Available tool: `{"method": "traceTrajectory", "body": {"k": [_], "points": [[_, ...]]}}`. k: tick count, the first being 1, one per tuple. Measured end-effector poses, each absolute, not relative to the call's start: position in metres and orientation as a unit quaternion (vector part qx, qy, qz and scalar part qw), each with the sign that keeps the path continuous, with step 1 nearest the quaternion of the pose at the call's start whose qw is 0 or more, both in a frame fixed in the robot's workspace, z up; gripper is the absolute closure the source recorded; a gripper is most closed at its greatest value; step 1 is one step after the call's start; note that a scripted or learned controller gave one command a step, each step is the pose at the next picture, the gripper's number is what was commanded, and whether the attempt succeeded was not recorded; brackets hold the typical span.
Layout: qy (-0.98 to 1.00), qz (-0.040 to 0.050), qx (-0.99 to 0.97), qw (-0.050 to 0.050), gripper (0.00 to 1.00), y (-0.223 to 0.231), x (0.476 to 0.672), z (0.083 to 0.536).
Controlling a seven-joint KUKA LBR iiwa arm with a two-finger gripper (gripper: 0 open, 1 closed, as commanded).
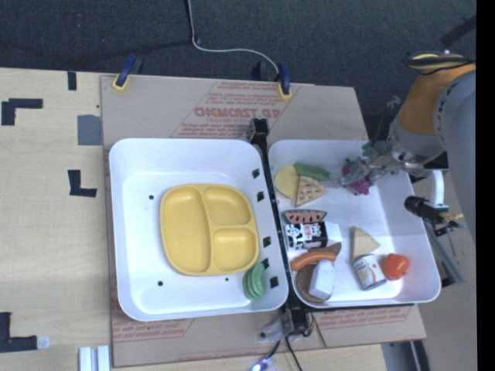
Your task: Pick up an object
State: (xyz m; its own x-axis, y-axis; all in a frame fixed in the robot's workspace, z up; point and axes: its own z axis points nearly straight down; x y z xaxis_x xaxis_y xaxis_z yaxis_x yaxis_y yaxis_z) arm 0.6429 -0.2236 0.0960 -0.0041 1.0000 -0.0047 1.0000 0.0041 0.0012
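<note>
My gripper hangs low over the far right corner of the right bin. A small purple grape bunch lies just under and in front of it, and whether they touch is unclear. In the same bin lie a yellow half-round piece, a green pod, a pizza slice, a watermelon slice, a cow-patterned carton, a sausage, a white cup, a cheese wedge, a small can and an orange-red ball.
The left bin holds a yellow divided plate and a green toy at its near right corner. A black divider runs between the bins. The grey arm with its orange band fills the right side.
</note>
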Motion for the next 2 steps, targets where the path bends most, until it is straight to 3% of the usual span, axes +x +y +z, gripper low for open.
{"method": "traceTrajectory", "body": {"k": [1, 2], "points": [[0.707, 0.0004, 0.707, 0.001, 1.00, -0.183, 0.578, 0.086], [0.712, 0.0043, 0.702, 0.001, 1.00, -0.048, 0.571, 0.190]]}}
